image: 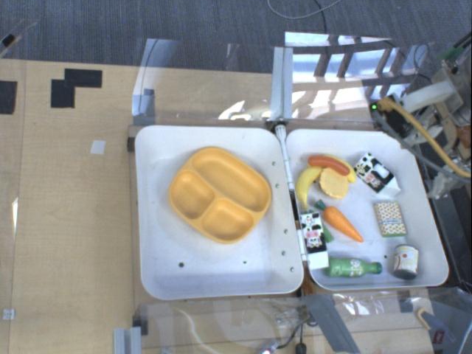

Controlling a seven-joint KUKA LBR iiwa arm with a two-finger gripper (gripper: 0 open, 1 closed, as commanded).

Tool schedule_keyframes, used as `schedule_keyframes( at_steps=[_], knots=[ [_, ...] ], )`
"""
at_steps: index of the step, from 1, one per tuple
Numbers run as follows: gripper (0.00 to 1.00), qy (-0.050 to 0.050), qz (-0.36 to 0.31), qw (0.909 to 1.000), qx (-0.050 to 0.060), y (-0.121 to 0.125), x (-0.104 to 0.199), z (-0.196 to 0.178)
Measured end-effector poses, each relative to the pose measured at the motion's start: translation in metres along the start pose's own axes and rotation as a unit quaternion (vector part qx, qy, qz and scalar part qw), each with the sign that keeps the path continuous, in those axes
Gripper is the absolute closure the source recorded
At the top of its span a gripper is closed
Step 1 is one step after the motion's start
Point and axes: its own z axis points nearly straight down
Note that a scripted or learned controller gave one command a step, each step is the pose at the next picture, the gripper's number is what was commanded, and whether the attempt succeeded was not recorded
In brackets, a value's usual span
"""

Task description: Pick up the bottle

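Bottle (353, 268) lying on its side at the near edge of the right bin (428, 198).

You'll find the green bottle between a cow-print carton (313, 233) on its left and a small can (405, 260) on its right, with a carrot (344, 223) just behind it. Farther back sit a banana (305, 185), a sausage (330, 164), a second carton (374, 172) and a cracker box (389, 218). The left bin (158, 271) holds a yellow divided plate (219, 193). Your arm's gear (435, 124) shows at the right edge; you cannot tell the end effector's state.
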Motion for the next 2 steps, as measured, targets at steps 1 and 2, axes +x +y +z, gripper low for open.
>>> schedule_keyframes(
  at_steps=[1,2],
  knots=[
    [1.0,0.001,0.0,1.0,0.0,0.0003,0.0008,-0.0103],
    [0.0,0.001,0.0,1.0,0.0,0.0002,0.0008,-0.0103]
  ],
)
